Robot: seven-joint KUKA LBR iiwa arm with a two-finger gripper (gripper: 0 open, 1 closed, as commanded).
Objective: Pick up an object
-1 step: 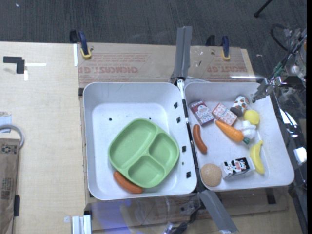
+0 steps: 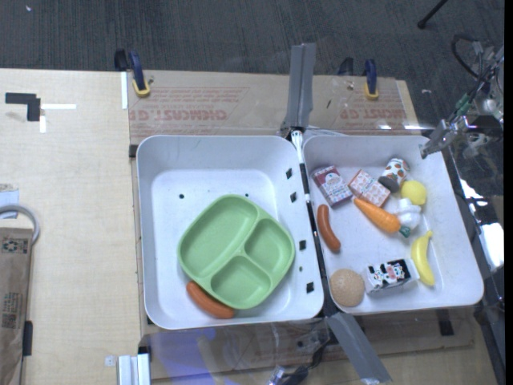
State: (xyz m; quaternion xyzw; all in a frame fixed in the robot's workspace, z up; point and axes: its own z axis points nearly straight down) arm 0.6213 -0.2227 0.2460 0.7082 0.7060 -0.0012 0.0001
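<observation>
The right bin point(image 2: 461, 215) holds several toy foods. Among them are a red sausage point(image 2: 329, 227), a carrot point(image 2: 377, 213), a banana point(image 2: 422, 257), a lemon point(image 2: 413, 191), a cow-print carton point(image 2: 390, 275), a round bun point(image 2: 347, 287) and two small boxes point(image 2: 331, 184). In the left bin point(image 2: 160, 215) lies a green divided plate point(image 2: 232, 251), with an orange sausage point(image 2: 210, 299) at its near edge. My gripper point(image 2: 441, 141) hangs at the far right corner of the right bin, apart from every object.
A metal divider post point(image 2: 300, 87) stands behind the seam between the bins. Blue and yellow clamps point(image 2: 138, 79) hold a cardboard sheet behind them. The wooden bench spreads out to the left, with a brown paper bag point(image 2: 12, 271) on it.
</observation>
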